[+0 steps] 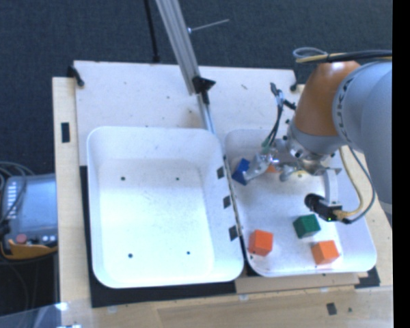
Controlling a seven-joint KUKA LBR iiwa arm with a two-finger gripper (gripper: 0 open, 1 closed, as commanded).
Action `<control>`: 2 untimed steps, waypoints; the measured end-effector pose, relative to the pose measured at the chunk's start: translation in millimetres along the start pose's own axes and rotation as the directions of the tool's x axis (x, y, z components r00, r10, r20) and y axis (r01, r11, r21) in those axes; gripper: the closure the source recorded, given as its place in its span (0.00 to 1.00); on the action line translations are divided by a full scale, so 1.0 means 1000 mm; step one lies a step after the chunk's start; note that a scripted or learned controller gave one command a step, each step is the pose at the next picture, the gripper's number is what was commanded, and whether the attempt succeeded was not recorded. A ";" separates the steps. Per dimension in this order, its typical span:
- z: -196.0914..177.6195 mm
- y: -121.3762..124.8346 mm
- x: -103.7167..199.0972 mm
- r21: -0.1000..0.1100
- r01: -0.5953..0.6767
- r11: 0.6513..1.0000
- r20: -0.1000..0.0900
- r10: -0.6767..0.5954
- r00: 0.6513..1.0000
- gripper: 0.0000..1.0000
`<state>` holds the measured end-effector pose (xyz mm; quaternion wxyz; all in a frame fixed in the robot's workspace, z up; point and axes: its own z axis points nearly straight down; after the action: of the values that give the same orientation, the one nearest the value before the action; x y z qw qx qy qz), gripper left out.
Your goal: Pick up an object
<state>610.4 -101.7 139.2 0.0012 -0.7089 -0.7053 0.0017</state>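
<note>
Near the right bin's [369, 251] left wall, the hand [263, 166] sits by the blue block [240, 171], grip hard to tell, and the block could slip against the wall.

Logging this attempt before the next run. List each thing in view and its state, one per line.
gripper: low in the right bin, beside the blue block
blue block: by the right bin's left wall, at the gripper's tip
green block: resting free
orange block: resting free, near front rim
second orange block: resting free, front right
right bin: holds four blocks
</note>
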 end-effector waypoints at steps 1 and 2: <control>0.044 0.000 -0.001 -0.003 0.001 1.000 0.001 -0.001 1.000 0.00; 0.031 0.001 -0.002 -0.008 -0.009 1.000 0.000 0.009 1.000 1.00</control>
<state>611.7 -104.2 108.5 -0.0019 -0.7119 -0.7023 -0.0012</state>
